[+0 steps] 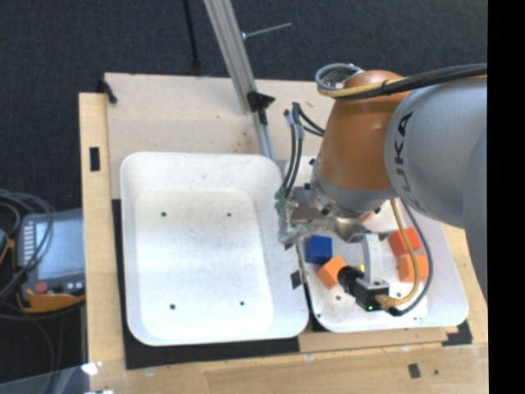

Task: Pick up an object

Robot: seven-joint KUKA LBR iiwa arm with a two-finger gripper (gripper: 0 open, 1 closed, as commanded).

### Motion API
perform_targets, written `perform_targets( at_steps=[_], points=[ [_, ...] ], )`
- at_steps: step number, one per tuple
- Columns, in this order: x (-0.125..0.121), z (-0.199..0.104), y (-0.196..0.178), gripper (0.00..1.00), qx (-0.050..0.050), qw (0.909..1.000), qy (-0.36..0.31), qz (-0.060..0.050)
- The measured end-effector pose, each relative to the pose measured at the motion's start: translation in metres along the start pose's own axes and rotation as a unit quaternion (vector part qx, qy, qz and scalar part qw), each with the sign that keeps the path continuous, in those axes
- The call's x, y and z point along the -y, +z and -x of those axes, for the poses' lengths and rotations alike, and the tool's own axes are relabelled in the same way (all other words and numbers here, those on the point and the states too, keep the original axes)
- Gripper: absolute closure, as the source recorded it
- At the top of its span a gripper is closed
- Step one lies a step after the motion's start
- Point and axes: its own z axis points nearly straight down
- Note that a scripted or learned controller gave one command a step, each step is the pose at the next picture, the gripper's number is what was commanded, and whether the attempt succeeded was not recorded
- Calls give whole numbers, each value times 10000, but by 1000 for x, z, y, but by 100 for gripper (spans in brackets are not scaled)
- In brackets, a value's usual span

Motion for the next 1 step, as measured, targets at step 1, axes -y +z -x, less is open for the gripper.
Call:
perform_targets(
  at_steps=[1],
  points=[
    [-6, -45, 22, 100, 7, 10000, 11, -22]
  ],
)
